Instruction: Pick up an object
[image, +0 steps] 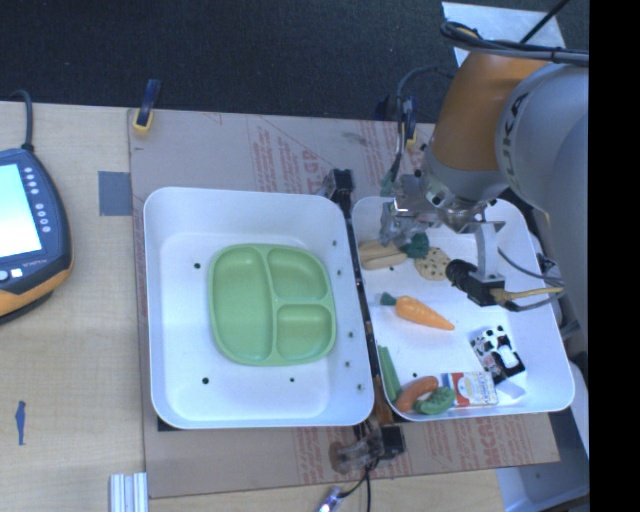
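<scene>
Looking down on the desk (80, 350): two white bins side by side. The left bin (175, 300) carries a green divided plate (272, 303), lying flat near its middle. Over in the right bin (545, 370), the grey arm (520, 110) with its orange band reaches in from the right, and the fingers (410, 232) are down low at the bin's far left corner. How far apart they stand is hard to judge, so I cannot tell their state, nor whether anything is caught between them. Right beside them lies a pale tan stick-shaped piece (382, 256) and a speckled cookie-like piece (433, 264). An orange carrot (424, 313) sits near the bin's centre, apart from the fingers. Nearer the camera: a black-and-white toy (497, 353), a printed packet (470, 388), a red sausage (414, 390) touching a green item (435, 402). A handheld pendant (25, 235) rests at the desk's left edge.
</scene>
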